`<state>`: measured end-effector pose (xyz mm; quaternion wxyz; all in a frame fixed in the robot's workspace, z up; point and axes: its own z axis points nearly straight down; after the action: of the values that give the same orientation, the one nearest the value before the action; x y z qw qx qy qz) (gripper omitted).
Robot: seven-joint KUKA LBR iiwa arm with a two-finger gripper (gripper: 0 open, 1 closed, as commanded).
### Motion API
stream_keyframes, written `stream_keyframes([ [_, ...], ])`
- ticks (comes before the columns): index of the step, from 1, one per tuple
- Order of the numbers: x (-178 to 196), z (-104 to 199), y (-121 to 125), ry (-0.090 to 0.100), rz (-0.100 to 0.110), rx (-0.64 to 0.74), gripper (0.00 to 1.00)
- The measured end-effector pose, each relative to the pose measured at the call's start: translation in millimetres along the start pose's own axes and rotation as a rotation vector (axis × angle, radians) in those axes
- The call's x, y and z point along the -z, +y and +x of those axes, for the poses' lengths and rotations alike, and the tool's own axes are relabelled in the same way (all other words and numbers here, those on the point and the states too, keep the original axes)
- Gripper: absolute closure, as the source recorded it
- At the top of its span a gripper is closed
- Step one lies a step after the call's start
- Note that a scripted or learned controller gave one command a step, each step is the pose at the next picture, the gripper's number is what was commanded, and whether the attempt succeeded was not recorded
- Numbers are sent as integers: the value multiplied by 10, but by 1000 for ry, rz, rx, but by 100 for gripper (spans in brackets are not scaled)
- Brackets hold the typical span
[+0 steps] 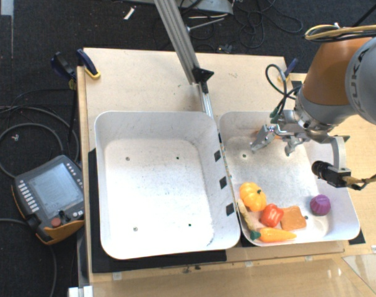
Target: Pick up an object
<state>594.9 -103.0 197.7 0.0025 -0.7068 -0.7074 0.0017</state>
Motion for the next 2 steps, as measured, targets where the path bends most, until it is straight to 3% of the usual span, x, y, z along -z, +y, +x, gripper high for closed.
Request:
stream_keyframes([
  [1,29,-3,10,-1,-5,-1,0],
  [2,-610,34,13,-1,1,-1,0],
])
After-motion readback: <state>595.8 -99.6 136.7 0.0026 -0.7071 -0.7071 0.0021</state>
